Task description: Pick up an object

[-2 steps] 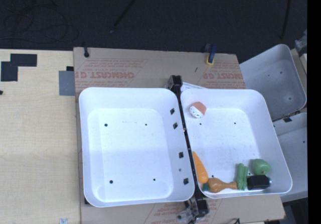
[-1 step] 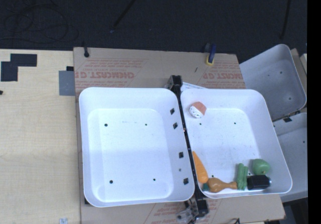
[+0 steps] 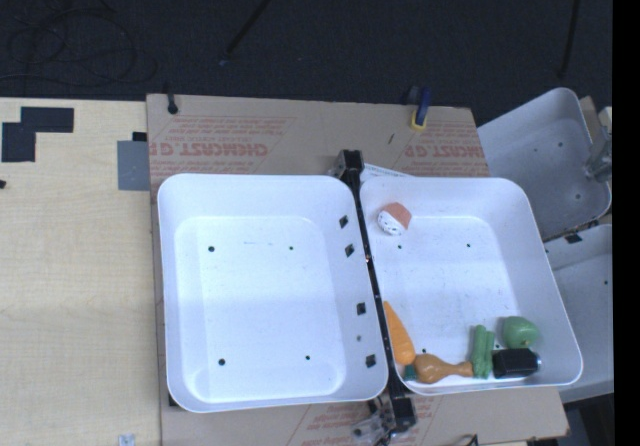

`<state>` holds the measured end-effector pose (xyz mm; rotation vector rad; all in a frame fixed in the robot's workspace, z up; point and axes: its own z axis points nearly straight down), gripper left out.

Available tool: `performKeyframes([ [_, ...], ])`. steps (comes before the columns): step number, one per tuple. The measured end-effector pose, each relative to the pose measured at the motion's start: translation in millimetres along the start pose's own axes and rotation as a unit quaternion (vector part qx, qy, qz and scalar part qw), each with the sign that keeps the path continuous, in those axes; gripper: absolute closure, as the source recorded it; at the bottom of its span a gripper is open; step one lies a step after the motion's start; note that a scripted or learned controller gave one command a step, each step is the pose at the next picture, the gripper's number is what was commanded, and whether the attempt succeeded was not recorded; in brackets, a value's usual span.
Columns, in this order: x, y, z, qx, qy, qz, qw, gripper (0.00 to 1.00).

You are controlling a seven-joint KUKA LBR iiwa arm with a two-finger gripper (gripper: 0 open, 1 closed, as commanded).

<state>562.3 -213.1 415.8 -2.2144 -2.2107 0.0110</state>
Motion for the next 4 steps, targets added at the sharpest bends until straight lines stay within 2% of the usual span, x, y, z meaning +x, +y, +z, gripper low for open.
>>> performKeyframes([
  [1,1,-36,139,0.001,0.001,0.000,1.0000,1.00],
  [2,-1,-87,97,-0.006,-0.002,0.000,1.0000,1.00],
  [3,64,-85,220,-0.001,0.001,-0.003,1.0000,1.00],
  [4,126,-75,335,-0.006,-0.001,-0.003,1.0000,1.00],
])
